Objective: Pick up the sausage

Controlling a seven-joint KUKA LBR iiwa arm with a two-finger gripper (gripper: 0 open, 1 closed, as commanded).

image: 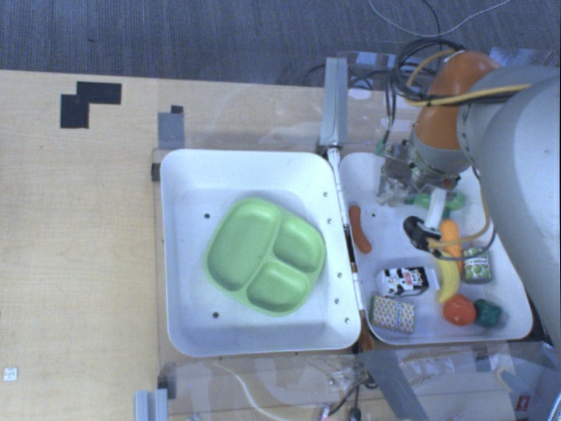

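Sausage [358, 229] lay at right bin's [517, 327] left edge, centre-right of frame | gripper [396, 185] hovered upper right of it, opening: you couldn't tell | you should have aligned across its width, clear of the wall.

Bulky grey arm [517, 147], orange wrist band [456, 90], black and yellow cables looping beside it.

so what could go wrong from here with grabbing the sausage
1. The sausage lies close against the left wall of the right bin, so one side of the pincer may hit that wall instead of sliding beside it.
2. The pincer hangs up and to the right of the sausage, nearer a green item and the banana; a misjudged descent could close on those or nudge them.
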